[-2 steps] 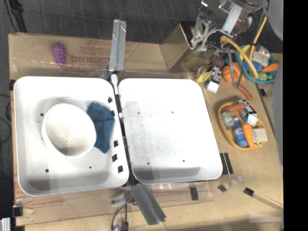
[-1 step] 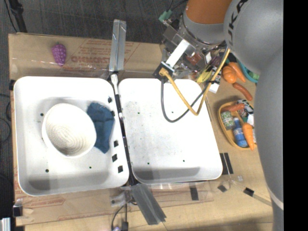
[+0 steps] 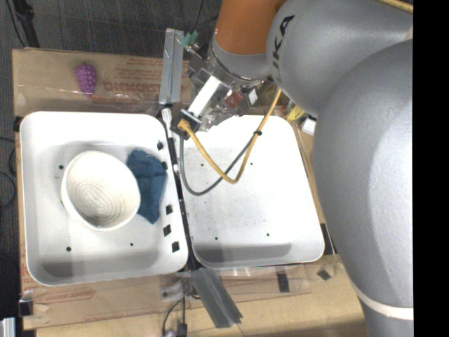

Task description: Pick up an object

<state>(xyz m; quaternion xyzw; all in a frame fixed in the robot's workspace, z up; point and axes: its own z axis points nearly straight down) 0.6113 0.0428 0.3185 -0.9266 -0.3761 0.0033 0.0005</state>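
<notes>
Grey arm (image 3: 337, 83) reaches over the right bin (image 3: 280, 237). The gripper (image 3: 223, 105) sits at its far corner, by the wall between the bins. Grip state: cannot tell, the wrist covers it. Candidates lie in the left bin (image 3: 35, 188): a white bowl (image 3: 102, 188) down-left of the gripper, and a blue cloth (image 3: 149, 181) nearer, touching the bowl. Judgement: take the cloth at its bunched middle, clear of the wall. The small purple thing (image 3: 86, 78) far left is unidentifiable.
</notes>
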